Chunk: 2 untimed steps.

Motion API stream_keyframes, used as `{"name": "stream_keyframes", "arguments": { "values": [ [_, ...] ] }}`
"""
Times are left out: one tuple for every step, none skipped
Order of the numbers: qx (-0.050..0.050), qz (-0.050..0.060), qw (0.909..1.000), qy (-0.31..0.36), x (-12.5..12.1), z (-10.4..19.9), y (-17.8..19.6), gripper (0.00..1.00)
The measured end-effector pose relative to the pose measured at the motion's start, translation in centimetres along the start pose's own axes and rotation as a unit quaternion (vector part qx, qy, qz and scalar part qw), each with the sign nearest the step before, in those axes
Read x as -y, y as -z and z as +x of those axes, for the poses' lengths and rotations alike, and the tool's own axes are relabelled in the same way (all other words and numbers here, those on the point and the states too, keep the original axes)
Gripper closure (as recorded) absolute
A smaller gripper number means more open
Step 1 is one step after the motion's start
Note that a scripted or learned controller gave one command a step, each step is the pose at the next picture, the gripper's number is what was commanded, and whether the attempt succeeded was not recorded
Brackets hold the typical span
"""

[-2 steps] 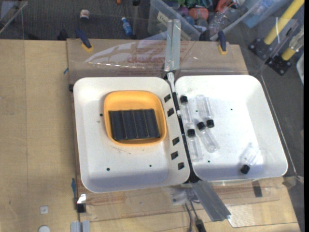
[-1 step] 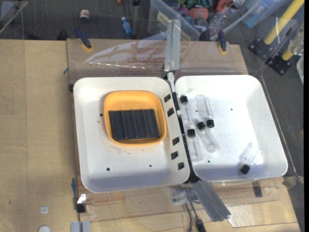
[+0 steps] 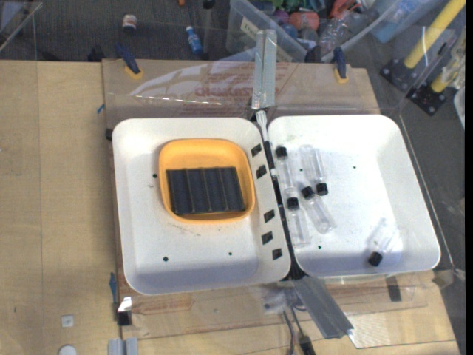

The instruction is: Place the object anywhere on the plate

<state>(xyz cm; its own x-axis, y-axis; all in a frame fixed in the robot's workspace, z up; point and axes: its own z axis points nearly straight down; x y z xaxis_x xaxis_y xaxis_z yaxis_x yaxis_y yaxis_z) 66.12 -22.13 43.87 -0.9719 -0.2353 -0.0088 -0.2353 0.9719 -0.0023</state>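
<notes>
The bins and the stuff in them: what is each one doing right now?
Plate: in left bin, flat, a dark ribbed block on it.
Bottles: clear, black caps, lying down in right bin, four together.
Lone bottle: lying at right bin's near corner.

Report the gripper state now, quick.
Gripper: cannot be told from the camera view. The clear vials lie in the right bin; the orange plate sits in the left bin.

Two white bins [image 3: 140, 265], one orange plate [image 3: 205, 152], five clear black-capped vials [image 3: 314, 176]
</notes>
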Motion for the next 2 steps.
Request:
{"name": "stream_keyframes", "arguments": {
  "values": [
    [0.007,0.002,1.0,-0.003,0.1,-0.1,1.4,1.0],
    [0.014,0.004,0.9999,-0.005,0.3,-0.1,2.8,1.0]
  ]
}}
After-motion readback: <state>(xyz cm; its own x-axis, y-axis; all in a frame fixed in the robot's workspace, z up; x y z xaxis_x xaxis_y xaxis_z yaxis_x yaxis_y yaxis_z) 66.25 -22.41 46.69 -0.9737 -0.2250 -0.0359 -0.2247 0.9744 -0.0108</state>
